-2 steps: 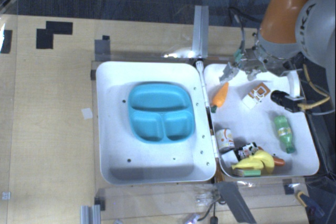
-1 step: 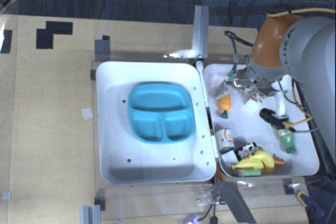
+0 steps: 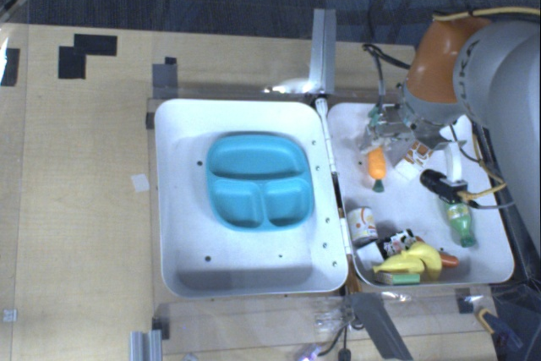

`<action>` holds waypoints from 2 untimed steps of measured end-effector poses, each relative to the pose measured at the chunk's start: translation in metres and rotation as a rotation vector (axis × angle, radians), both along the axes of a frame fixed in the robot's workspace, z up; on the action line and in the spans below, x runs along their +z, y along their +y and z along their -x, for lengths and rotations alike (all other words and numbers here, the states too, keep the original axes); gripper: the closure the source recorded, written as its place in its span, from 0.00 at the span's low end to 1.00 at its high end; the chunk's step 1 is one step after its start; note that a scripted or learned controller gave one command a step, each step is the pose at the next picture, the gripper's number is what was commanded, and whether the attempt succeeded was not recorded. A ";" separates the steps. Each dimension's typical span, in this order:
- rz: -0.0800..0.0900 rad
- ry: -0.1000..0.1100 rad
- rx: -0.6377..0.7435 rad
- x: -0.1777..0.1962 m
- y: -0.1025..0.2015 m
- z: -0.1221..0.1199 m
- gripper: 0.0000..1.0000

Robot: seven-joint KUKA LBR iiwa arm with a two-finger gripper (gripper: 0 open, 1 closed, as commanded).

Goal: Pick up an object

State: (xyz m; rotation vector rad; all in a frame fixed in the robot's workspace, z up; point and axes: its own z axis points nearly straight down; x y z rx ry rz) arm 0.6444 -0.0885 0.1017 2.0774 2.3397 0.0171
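The claw (image 3: 382, 128) hangs just above the carrot (image 3: 376, 167), at 12 o'clock from it, in the right bin (image 3: 499, 266). I cannot tell its grip.

The pale wood-grain surface (image 3: 76, 207) carries two shallow white plastic bins set side by side, touching along one shared edge. The left white bin (image 3: 182, 266) sits to the left of that edge; the right white bin (image 3: 499, 262) sits to its right. An upright grey metal post (image 3: 324, 46) stands at the far end of the shared edge. Black rectangular tape marks (image 3: 84, 53) lie flat on the surface, well apart from the left white bin, toward the far-left corner.
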 end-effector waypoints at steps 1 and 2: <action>0.000 0.000 0.000 0.000 0.000 0.000 0.00; -0.001 0.008 -0.052 -0.013 -0.001 0.002 0.00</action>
